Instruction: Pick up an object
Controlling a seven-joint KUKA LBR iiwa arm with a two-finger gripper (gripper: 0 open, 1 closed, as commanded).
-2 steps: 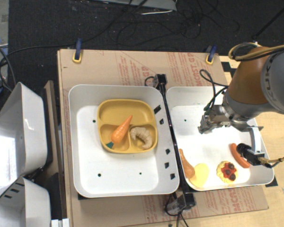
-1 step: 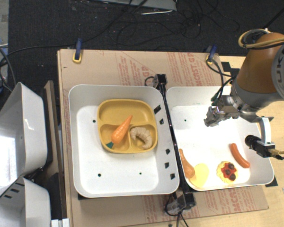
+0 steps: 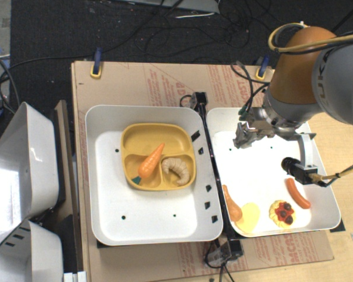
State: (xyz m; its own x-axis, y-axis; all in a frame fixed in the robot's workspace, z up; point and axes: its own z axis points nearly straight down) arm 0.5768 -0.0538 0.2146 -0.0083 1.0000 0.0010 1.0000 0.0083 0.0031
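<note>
A cardboard-covered bench [image 3: 165, 81] carries two shallow white bins. The grey two-finger gripper [image 3: 245, 135] hangs over the right bin's [image 3: 265, 169] upper left corner; whether it is open cannot be told, and nothing shows between its tips. The red sausage [image 3: 297, 193] lies toward that bin's lower right, its long axis running upper left to lower right. The grey, orange-banded arm [image 3: 303, 63] bends in above the bin's top right.

One high camera looks slantwise down on both bins [image 3: 100, 175].
</note>
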